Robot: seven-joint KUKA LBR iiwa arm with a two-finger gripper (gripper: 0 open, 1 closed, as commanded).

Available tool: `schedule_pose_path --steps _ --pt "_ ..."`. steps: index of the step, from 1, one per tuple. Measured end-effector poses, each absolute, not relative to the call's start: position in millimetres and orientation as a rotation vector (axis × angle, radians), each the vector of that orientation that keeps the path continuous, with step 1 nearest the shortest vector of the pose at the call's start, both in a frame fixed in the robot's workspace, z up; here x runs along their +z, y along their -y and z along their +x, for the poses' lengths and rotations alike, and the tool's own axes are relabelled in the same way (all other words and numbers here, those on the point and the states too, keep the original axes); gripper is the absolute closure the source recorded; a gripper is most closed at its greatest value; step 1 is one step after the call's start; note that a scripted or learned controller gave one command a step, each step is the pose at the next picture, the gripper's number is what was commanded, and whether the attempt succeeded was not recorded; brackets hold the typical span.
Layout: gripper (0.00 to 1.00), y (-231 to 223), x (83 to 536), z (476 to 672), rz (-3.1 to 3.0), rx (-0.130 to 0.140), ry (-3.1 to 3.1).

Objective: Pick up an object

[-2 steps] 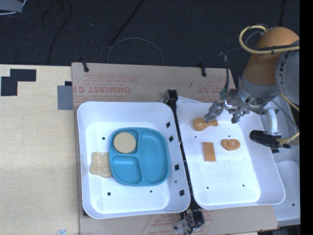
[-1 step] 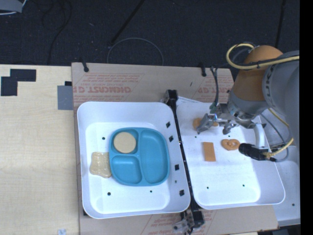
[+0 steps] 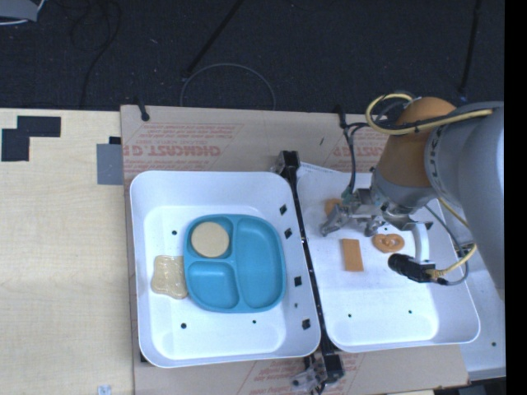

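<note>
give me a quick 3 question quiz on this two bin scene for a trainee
1. True or false: the blue divided plate sits in the right bin.
2. Which lies in a plate compartment? A) the tan round piece B) the orange flat bar C) the orange disc
3. Fill in: the pale yellow piece lies against the plate's ___ edge in the camera view.

Key: 1 false, it sits in the left bin. 2 A. 3 left.
</note>
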State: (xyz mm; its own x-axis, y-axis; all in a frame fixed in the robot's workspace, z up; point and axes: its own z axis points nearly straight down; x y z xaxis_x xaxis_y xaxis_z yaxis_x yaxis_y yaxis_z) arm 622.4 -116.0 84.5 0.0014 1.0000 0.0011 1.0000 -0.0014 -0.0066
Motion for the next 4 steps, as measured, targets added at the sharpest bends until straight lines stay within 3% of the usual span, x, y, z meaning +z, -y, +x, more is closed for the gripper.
schedule_pose_path --steps 1,4 --pt "1.0 117.1 97.5 623.1 -2.224 0.004 2.214" --pt "1.0 128.3 251.4 629.0 -2.224 -0.004 2.225"
